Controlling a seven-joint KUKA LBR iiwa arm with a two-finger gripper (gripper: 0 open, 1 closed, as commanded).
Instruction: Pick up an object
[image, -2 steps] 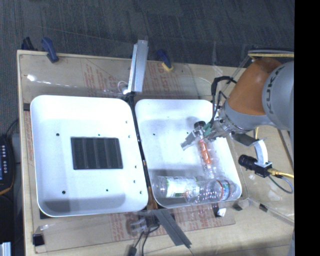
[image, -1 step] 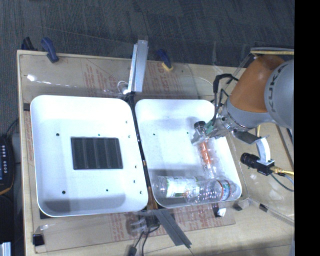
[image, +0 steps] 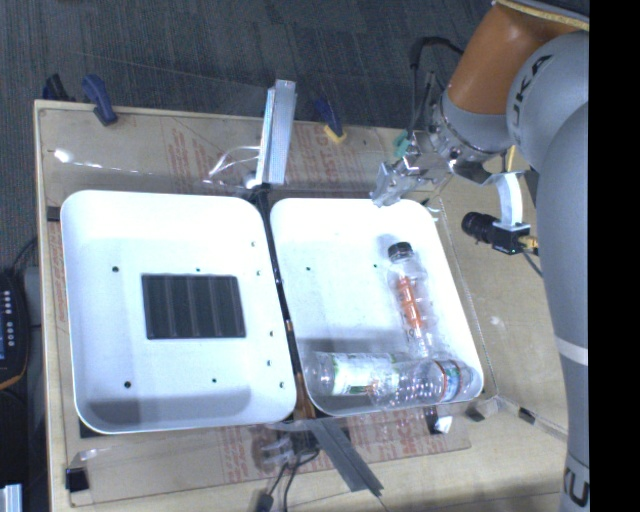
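Observation:
A small clear bottle (image: 411, 296) with a black cap and an orange label lies in the right bin (image: 330, 260), along its right side. A larger clear plastic bottle (image: 390, 378) lies across that bin's near edge. A dark ribbed rectangular block (image: 193, 306) rests flat in the left bin (image: 100, 250). My gripper (image: 398, 181) hangs over the far right corner of the right bin, above and behind the small bottle, with nothing seen between its fingers.
A grey metal bar (image: 275, 135) stands upright behind the seam between the bins. Blue clamps (image: 100, 100) hold the bench's far edge. A black cable fitting (image: 495, 232) juts from the arm at the right of the right bin.

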